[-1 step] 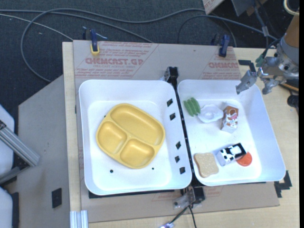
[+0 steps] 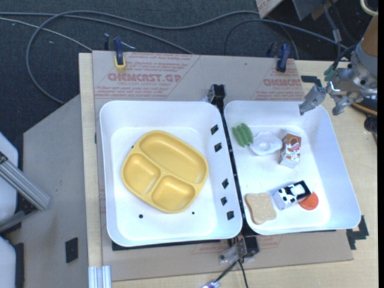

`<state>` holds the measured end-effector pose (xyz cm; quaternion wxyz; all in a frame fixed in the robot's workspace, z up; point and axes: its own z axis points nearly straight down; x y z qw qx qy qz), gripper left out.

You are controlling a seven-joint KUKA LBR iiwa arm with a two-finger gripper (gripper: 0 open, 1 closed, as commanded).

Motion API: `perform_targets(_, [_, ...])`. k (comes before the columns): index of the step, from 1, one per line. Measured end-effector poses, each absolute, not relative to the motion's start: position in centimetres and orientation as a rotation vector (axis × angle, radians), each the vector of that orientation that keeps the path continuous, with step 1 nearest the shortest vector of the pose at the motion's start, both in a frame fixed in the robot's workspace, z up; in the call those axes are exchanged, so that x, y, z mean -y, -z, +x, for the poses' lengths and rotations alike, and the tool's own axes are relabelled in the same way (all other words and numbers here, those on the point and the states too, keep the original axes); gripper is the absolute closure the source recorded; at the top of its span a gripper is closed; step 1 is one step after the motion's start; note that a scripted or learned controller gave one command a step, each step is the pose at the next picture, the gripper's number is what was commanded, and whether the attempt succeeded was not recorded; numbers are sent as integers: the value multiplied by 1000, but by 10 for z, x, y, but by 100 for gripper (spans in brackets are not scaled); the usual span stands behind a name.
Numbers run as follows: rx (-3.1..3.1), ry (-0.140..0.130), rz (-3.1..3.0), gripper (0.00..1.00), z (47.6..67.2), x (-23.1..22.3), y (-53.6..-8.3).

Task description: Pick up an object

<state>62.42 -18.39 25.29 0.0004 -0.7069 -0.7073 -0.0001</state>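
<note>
- Hovering at the upper right of the frame, the gripper [image 2: 327, 99] sits over the far right corner of the right bin [image 2: 342, 179]; its two fingers are spread apart with nothing between them.
- The left bin [image 2: 111, 161] fills the centre-left of the frame and holds a yellow divided plate [image 2: 165, 171], which lies flat with three compartments.
- In the right bin, toward its upper left, a green vegetable toy [image 2: 243, 134] lies near the divider between the bins.
- Just right of it sits a small white cup [image 2: 264, 144], close to the green piece.
- A small red and white carton [image 2: 290, 149] stands right of the cup, in the upper middle of the right bin, below and left of the gripper and apart from it.
- Near the lower left of the right bin lies a slice of toy bread [image 2: 260, 207].
- Right of the bread sits a black and white cow-patterned item [image 2: 292, 194], touching or overlapping an orange-red round piece [image 2: 309, 201] at its lower right.
- A blue clamp [image 2: 119, 50] grips the board's top edge at upper left, and another blue clamp [image 2: 282, 56] grips it at upper right.
- Cables trail across the dark floor at the top of the frame.
</note>
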Motion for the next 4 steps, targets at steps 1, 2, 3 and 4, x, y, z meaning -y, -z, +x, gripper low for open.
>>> perform_targets(1, [2217, -5, -2216, 0, 615, 180, -195])
perform_targets(2, [2216, -6, -2216, 0, 610, 178, -132])
perform_targets(3, [2220, -1, -2220, 0, 611, 177, -83])
perform_targets(4, [2224, 4, -2223, 100, 612, 177, -98])
